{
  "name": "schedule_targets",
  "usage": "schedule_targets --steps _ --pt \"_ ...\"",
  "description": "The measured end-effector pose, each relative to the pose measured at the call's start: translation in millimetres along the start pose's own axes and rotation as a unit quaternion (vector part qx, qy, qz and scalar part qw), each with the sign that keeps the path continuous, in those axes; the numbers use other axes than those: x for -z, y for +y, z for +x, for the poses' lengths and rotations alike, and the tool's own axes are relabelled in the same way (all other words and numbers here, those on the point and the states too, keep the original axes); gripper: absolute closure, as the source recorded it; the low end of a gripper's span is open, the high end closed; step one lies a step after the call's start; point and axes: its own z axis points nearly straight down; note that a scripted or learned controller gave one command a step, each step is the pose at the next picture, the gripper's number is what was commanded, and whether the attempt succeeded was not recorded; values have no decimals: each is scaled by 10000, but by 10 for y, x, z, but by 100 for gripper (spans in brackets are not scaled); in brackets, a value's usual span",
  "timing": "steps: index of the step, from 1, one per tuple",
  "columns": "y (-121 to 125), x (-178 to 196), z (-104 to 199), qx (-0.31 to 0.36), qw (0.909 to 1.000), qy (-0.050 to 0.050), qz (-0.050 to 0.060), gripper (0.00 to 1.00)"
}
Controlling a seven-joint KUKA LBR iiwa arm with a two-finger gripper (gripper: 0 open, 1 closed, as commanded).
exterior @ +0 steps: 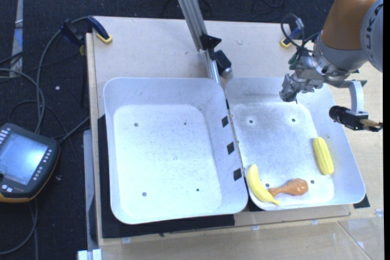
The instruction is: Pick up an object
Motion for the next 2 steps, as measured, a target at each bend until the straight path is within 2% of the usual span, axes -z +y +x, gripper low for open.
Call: schedule_targets --steps 1,2 --pt "-243 98 498 1 10000 0 -6 100" --pt "-355 213 1004 4 10000 0 -4 100"
